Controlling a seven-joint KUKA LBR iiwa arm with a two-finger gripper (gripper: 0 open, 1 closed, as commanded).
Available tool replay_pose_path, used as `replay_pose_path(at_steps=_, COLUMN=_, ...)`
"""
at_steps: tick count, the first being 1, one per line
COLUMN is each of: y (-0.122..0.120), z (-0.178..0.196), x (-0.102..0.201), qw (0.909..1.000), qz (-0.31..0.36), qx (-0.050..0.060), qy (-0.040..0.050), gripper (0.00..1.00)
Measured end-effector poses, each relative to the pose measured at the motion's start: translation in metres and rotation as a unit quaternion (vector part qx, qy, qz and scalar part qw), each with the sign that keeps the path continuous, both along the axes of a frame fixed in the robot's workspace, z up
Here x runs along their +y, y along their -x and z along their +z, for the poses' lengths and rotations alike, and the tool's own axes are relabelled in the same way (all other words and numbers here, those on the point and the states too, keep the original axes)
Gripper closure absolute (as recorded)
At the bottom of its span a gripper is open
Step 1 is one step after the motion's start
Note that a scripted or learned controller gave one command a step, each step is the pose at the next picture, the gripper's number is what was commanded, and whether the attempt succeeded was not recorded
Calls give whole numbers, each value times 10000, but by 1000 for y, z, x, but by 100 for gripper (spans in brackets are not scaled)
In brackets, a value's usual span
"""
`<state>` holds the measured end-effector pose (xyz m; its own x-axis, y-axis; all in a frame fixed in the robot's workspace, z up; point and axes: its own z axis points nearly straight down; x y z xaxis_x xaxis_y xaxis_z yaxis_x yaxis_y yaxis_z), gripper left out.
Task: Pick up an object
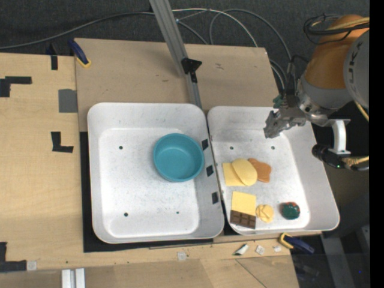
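My gripper (272, 130) hangs over the far part of the right bin (252, 123), with nothing visible between its fingers. Below it in that bin lie several small items: a pale yellow oval piece (244, 171) on a yellow slab (231, 174), an orange piece (261, 170), a yellow square (243, 201) beside a brown chocolate-like block (242, 220), a small round yellow item (264, 212), and a dark green and red item (290, 210). All lie nearer the front than the gripper. A blue bowl (177, 156) sits in the left bin (111, 179).
A grey metal pole (174, 41) slants across the bench behind the bins. Cables (240, 23) loop at the back. Blue and yellow clamps sit at the board's far left corner (80, 54) and front right edge (294, 242).
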<state>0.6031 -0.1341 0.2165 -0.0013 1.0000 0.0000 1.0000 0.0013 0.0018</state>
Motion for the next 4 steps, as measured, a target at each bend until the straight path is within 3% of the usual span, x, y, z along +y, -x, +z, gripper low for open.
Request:
replay_pose_path(at_steps=2, y=-23, z=-16, x=103, qw=10000, qz=28, qx=17, qy=-7, gripper=100)
replay_pose_path(at_steps=3, y=-36, z=1, x=156, qw=10000, qz=30, qx=7, qy=-11, gripper=100)
replay_pose_path(at_steps=4, y=-49, z=-5, x=205, qw=10000, qz=25, qx=16, qy=-8, gripper=100)
